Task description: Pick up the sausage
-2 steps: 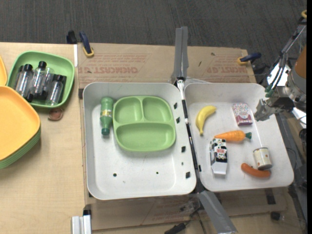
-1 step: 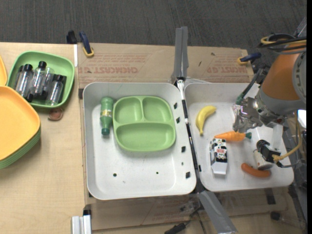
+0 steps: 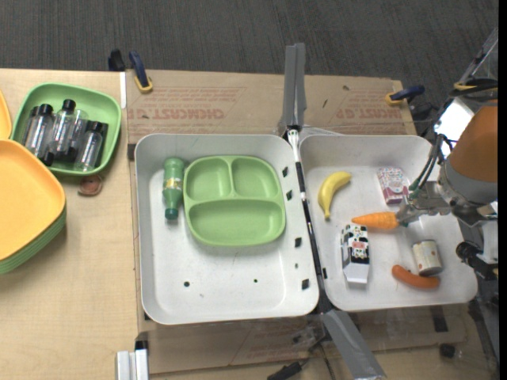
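Note:
The sausage (image 3: 414,277), a short orange-red link, lies near the front right corner of the right bin (image 3: 451,295), just below a small can (image 3: 427,256). My gripper (image 3: 411,210) is low over the bin's right side, at the right end of an orange carrot (image 3: 375,221). That puts it well behind the sausage, with the can in between. The arm's orange band (image 3: 479,153) rises to the right of the gripper.
The right bin also holds a banana (image 3: 333,191), a pink carton (image 3: 392,184) and a cow-print milk carton (image 3: 356,253). In the left bin (image 3: 158,291) are a green divided plate (image 3: 234,199) and a green bottle (image 3: 172,187). Left of the bins are yellow plates and a green tray of bottles.

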{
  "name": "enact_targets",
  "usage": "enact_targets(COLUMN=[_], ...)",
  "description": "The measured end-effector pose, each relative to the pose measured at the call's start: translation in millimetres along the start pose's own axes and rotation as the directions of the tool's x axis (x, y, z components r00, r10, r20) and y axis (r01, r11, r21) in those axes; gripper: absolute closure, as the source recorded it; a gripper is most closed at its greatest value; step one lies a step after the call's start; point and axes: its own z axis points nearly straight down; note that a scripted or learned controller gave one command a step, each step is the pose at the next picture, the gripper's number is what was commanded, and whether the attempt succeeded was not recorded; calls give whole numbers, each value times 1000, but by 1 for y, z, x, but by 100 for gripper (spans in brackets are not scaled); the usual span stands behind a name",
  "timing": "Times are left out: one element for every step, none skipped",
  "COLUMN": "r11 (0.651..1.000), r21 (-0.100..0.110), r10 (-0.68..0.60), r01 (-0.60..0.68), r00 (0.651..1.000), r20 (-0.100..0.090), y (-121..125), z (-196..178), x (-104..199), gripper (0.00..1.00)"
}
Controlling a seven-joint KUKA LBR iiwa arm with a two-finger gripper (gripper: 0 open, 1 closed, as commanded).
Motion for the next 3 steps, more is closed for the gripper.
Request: enact_targets(r11=[1000,981,950], r21=[-3,-7,11], r10=[-7,-193,-312], r01=[7,193,312], r00=[1000,981,950], r20=[0,5,-8], y=[5,-17,-21], z=[0,-1,7], x=[43,46,26], gripper=[100,100,100])
